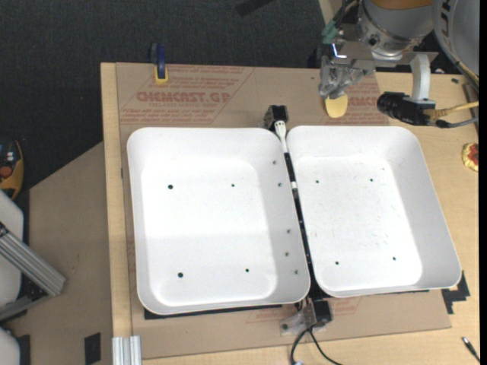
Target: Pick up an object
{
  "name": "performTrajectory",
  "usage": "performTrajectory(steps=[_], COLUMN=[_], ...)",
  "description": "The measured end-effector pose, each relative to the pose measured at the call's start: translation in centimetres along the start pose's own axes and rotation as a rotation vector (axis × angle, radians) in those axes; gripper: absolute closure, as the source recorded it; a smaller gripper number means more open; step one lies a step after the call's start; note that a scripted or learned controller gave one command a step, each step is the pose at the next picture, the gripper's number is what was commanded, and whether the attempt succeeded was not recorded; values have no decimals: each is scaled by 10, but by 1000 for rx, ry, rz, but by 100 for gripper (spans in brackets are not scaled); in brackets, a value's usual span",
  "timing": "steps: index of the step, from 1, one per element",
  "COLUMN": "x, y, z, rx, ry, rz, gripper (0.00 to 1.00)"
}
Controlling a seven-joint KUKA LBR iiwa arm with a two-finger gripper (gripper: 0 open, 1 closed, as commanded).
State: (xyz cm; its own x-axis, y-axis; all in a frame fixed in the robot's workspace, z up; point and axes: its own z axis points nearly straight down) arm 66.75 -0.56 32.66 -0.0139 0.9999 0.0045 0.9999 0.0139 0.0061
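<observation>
Two shallow white bins sit side by side on a desk [198,90]: left bin [141,204], then right bin [434,204]. Above the right bin's far rim, 1 end effector [335,90] hangs w/ 1 small yellow object [335,106] pinched between its fingers, lifted clear of the bins. Pick looks approx. done; only holding it secure remains.

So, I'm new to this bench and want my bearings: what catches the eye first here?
Two shallow white plastic bins sit side by side on the brown board, the left bin and the right bin. Beyond the right bin's far rim, the pincer hangs with a small pale yellow object between its fingers. A blue and yellow clamp grips the board's far edge.
</observation>
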Motion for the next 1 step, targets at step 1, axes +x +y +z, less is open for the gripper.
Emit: performTrajectory(steps=[1], x=[4], y=[-1], z=[11], rx=[8], ry=[-5], rz=[13], gripper=[100])
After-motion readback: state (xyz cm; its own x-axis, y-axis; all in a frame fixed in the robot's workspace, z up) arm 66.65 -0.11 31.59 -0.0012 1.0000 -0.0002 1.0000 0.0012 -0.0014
